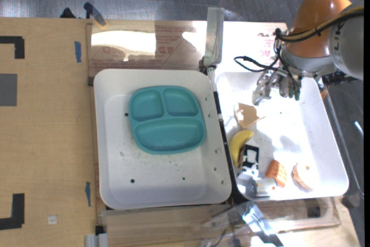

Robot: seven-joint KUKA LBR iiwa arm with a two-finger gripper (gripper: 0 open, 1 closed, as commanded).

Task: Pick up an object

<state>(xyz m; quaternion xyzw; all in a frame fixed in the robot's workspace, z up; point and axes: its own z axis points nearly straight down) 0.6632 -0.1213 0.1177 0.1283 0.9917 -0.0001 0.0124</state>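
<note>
Now, from the overhead camera, the two-finger gripper (276, 88) hangs over the far end of the shallow white right-hand bin (332, 124), metal fingers pointing down with a visible gap and nothing between them, seemingly poised to descend. Candidates sit nearer the camera: a torn tan cardboard scrap (247, 115) closest to it, a yellow banana (240, 143) beside the divider, and an orange ridged block (276, 172). Over in the left-hand white bin (110, 142), a teal divided plastic plate (167, 119) lies flat, well apart from the arm.

Teal divided plate (167, 120) in left bin (110, 142)
</note>
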